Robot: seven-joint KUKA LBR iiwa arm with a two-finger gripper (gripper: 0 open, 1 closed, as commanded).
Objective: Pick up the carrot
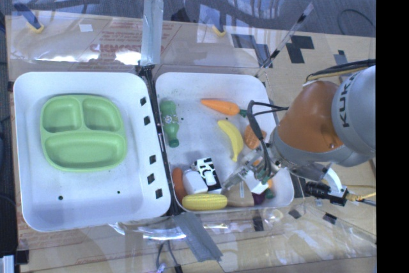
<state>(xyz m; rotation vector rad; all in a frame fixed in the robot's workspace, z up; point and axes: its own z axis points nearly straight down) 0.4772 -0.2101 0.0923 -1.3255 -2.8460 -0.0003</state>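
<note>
Two white bins share the bench, and the carrot (219,107) lies untouched near the right bin's (192,83) far wall, while the gripper (249,174) hovers well apart, fingers spread on nothing, so the pick remains undone.

My arm reaching in from right, orange band showing, wrist angled down-left, end effector (246,176) low.

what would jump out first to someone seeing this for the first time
Probably the arm, grey with a big orange band, reaching in from the right over the right bin. That bin is crowded with toy food: a carrot near the top, a banana below it. In the left bin sits a green divided plate.
</note>
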